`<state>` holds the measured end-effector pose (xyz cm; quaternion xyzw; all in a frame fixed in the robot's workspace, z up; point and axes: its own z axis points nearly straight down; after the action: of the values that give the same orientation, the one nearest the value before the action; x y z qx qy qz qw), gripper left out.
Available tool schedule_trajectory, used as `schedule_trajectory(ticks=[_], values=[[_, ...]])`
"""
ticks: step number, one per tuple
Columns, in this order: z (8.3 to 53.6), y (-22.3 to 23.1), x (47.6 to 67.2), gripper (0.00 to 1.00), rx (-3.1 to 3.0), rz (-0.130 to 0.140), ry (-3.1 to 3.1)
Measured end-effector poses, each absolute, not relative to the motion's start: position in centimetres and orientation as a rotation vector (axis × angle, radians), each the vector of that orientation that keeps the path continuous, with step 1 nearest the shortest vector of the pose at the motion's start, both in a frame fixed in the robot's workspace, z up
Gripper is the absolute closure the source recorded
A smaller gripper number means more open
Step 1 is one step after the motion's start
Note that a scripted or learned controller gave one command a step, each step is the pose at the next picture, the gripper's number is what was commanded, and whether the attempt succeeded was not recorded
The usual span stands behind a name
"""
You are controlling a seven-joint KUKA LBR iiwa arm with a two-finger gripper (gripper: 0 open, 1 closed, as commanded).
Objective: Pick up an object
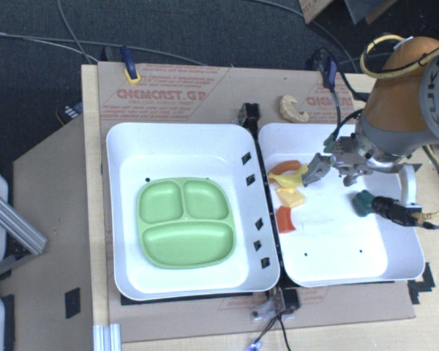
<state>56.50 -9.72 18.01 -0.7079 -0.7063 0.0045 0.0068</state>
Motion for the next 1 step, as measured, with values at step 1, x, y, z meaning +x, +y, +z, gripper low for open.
schedule_trajectory(ticks=[1], values=[[18.75, -9.71, 56.82, 0.00, -2.219, 0.000, -2.220]])
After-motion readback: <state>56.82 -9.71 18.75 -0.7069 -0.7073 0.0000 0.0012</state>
